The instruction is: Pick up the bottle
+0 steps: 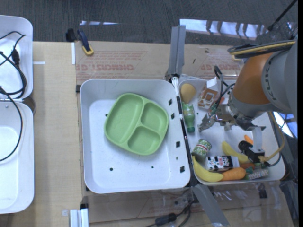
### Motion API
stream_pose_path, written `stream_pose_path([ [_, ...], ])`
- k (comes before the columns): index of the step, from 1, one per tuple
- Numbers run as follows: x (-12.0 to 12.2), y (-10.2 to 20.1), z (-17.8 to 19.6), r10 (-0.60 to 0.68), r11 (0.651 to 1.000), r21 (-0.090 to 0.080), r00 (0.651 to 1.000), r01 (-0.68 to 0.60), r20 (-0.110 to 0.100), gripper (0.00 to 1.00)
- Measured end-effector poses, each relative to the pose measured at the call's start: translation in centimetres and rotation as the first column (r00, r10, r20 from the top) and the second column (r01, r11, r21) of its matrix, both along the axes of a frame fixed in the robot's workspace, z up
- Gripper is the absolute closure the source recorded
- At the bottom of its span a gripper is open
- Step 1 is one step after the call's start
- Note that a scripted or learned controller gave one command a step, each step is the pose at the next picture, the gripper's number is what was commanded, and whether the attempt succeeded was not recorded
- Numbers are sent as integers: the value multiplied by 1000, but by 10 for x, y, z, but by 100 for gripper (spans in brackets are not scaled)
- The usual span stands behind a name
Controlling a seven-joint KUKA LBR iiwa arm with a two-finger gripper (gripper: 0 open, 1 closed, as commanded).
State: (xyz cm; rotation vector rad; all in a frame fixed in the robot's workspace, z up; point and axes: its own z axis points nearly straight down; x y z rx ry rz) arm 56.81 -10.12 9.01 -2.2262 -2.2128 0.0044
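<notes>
Two bins filled mid-frame. Right of centre, the gripper hovered beside the green bottle. Finger state could not be told.

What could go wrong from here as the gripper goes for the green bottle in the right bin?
1. The green bottle lies flat against the bin's left wall, so one finger may find no room on that side.
2. The yellow round fruit sits right at the bottle's top end and could be bumped.
3. The gripper is beside the bottle, not over it; closing here would probably miss.
</notes>
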Motion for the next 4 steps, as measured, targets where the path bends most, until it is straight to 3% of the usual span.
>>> stream_pose_path([
  [1,-61,-48,70,0,1000,0,1000,0,0,0],
  [2,-36,-27,0,120,993,1,993,-120,1,0],
  [3,32,-9,0,-316,949,-2,949,316,1,0],
  [4,-48,-64,0,-292,956,-1,956,292,0,0],
])
